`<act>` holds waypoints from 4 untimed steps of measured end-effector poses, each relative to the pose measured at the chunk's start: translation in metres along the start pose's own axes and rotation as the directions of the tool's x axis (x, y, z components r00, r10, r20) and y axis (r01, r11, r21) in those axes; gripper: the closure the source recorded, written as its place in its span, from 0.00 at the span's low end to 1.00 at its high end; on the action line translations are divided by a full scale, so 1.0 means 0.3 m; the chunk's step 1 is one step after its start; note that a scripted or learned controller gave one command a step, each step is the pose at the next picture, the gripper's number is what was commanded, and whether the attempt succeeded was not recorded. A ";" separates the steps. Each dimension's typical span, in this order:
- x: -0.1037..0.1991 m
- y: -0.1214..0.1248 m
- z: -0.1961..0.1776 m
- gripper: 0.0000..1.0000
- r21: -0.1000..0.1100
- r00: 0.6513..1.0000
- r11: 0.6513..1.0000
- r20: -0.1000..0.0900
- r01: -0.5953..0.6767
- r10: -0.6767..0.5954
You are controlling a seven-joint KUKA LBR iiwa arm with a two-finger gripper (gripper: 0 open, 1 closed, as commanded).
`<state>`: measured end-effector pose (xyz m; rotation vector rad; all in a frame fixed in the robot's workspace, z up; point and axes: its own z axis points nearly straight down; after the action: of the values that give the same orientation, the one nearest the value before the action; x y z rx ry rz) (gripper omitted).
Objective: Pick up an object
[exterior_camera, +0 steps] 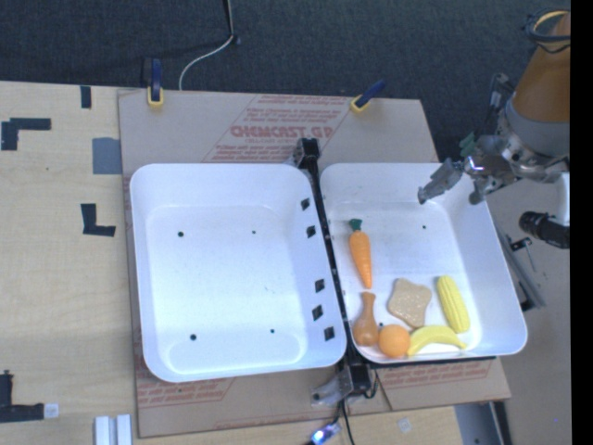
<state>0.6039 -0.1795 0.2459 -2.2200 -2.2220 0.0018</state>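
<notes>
The right bin [398,207] holds several toy foods. An orange carrot [360,256] with a green top lies by its left wall. Along the near edge sit a tan gourd-shaped piece [367,321], an orange ball [394,341], a slice of bread [410,301], a yellow corn cob [452,303] and a banana [435,340]. My gripper [457,190] hangs over the bin's far right corner, well away from all the foods. It is open, with nothing between its fingers.
The left bin [222,267] lies beside the right one, and a black clipped divider [318,248] runs between them. Both rest on a cardboard sheet [278,128] held by two clamps at the back. The arm's wrist [542,91] stands at the right edge.
</notes>
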 end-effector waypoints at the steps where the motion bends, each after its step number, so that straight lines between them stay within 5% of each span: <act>1: 0.001 0.223 0.312 0.00 -0.002 1.000 1.000 0.001 0.004 -0.004; 3: 0.267 -0.281 0.180 0.00 0.005 1.000 1.000 -0.002 -0.001 0.001; 4: 0.578 -0.289 0.208 0.00 0.003 1.000 1.000 -0.004 0.009 -0.009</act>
<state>0.5169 -0.0063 0.1834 -2.2063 -2.2288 -0.0001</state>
